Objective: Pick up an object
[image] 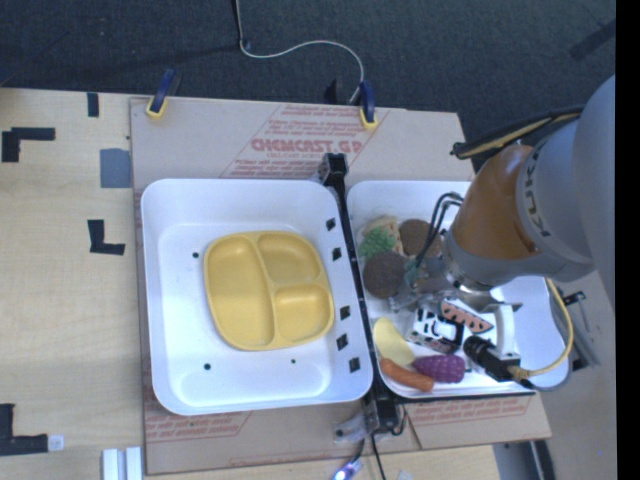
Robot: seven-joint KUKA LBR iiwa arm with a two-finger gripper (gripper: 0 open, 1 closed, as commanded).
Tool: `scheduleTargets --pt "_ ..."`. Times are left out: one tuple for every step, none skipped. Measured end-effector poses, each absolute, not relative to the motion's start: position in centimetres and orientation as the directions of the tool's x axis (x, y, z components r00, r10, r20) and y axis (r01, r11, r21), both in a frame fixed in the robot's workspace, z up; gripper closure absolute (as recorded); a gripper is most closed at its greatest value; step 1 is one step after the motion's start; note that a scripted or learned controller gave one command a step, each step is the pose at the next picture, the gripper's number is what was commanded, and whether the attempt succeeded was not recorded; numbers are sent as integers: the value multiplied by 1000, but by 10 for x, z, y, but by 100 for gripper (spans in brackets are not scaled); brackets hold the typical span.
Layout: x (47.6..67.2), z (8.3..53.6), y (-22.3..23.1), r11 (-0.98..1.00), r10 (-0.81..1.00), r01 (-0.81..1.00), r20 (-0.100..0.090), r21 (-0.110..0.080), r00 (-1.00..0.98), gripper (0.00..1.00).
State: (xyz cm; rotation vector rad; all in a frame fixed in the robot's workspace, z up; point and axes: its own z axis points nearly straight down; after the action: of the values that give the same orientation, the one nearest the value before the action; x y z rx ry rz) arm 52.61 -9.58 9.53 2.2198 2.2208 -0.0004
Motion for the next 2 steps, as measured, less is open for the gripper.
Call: scheduleTargets --pt "526 95 -96 0 1000 1000 -1 0 0 0" --pt "575 84 -96 2 1000 1000 1 -1 -2 0"
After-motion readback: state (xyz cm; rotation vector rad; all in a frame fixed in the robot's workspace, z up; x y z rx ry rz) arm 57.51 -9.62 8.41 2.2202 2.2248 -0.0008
